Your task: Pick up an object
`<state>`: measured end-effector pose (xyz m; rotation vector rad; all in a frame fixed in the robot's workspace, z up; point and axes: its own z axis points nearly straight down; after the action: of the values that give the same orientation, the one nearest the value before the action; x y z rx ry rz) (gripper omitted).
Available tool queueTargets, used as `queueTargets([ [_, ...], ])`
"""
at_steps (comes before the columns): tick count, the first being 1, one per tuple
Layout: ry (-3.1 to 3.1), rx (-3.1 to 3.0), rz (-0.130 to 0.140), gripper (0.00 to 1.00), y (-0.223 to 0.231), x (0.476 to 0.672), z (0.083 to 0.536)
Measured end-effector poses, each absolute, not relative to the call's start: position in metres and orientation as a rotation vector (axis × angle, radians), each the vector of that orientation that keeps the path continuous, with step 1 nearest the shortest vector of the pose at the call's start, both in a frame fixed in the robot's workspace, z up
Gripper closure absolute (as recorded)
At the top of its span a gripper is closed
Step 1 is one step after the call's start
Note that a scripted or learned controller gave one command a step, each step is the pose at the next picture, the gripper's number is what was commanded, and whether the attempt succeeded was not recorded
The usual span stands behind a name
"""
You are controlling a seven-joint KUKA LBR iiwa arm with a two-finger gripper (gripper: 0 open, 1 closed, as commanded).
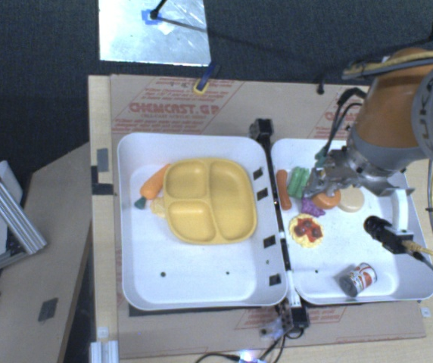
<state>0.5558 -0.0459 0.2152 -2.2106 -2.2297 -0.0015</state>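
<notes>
Gripper: my gripper [324, 190] sits low over the upper-left part of the right bin [409, 290]; my wrist hides the tips, so I cannot tell how wide they stand or whether anything is between them.
Arm: grey body and orange band [393, 108] rise toward 2 o'clock from the gripper.
Orange piece: a small orange toy [328, 200] lies just under the gripper at 5 o'clock, touching or nearly so; contact unclear.
Purple piece: a small purple bit [313, 208] at 7 o'clock, beside the orange toy.
Cream disc: a pale round piece [351, 200] at 4 o'clock, just beside the orange toy.
Green piece: a green ridged toy [299, 181] at 9 o'clock, near.
Sausage: a red-orange sausage [283, 189] further at 9 o'clock, by the bin's left wall.
Pizza: a small yellow and red pizza toy [306, 230] at 7 o'clock, lower.
Can: a small tin can [359, 279] on its side at 5 o'clock, well apart.
Left bin: the left bin [194, 293] holds a yellow divided plate [205, 200]; a carrot [154, 182] lies at the plate's 9 o'clock, touching its edge.
</notes>
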Motion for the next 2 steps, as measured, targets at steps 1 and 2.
queueTargets([
  [1,-2.224,-2.22,-0.001,1.0,-0.049,0.551,0.216],
  [2,-2.229,-2.216,-0.002,1.0,-0.037,0.555,0.216],
])
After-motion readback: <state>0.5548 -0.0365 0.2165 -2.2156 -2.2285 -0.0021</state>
